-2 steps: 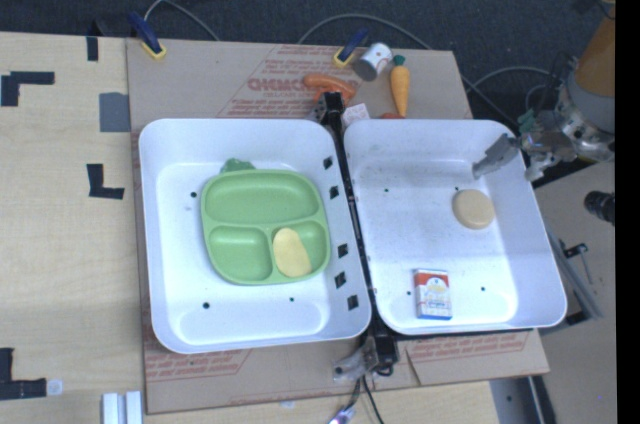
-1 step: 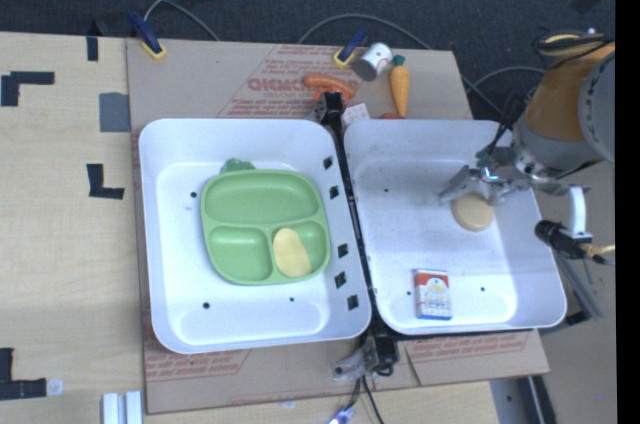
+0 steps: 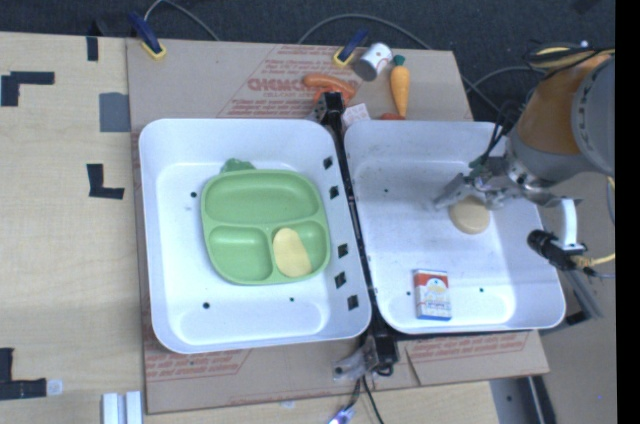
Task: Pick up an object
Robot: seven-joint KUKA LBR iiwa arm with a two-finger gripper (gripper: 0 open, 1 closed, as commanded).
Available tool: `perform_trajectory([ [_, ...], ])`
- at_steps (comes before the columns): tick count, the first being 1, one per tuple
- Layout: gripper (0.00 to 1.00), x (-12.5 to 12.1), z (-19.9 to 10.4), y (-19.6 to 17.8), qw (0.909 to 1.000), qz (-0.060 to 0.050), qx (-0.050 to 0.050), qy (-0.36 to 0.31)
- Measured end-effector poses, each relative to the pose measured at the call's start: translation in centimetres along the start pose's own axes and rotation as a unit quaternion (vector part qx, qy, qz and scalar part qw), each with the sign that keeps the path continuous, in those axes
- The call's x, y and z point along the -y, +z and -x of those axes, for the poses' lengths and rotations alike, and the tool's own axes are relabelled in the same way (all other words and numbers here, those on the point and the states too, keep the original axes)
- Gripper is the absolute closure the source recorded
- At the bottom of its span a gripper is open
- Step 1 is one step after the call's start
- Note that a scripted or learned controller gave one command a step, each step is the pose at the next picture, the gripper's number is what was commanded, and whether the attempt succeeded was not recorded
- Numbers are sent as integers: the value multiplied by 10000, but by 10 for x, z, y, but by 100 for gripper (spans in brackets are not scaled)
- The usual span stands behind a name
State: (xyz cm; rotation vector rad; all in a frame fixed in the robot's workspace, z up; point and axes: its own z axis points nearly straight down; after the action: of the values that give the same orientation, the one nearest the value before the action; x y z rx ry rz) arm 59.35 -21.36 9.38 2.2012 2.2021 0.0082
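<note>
Grey arm with orange band (image 3: 568,117) reached in over the right-hand shallow white bin (image 3: 400,292) from the counter's right edge. Claw (image 3: 478,192) sat low inside that bin, toward its right wall, about midway between the bin's far and near edges. Whether the claw was spread or clenched could not be told.

Pale yellow rounded lump (image 3: 470,217) lay on the bin floor just beside the claw tip, on its near side, apparently touching or almost so. It rested on the white floor; nothing showed it gripped.

Small red-and-white printed box (image 3: 433,295) lay flat near the same bin's near edge, well apart from the claw.

Left-hand white bin (image 3: 175,312) carried a green divided plastic tray (image 3: 250,202), with a yellow oval piece (image 3: 292,252) in the tray's near-right compartment.

On brown cardboard (image 3: 200,82) beyond the bins' far edge: an orange toy carrot (image 3: 400,87) and a small white-and-grey cylinder (image 3: 375,60).
</note>
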Motion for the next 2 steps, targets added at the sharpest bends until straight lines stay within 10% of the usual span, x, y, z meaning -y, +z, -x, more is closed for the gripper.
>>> perform_trajectory([
  [1,0,29,11,6,9999,-86,-59,-4],
  [2,0,8,-22,6,9999,-84,-65,-8],
])
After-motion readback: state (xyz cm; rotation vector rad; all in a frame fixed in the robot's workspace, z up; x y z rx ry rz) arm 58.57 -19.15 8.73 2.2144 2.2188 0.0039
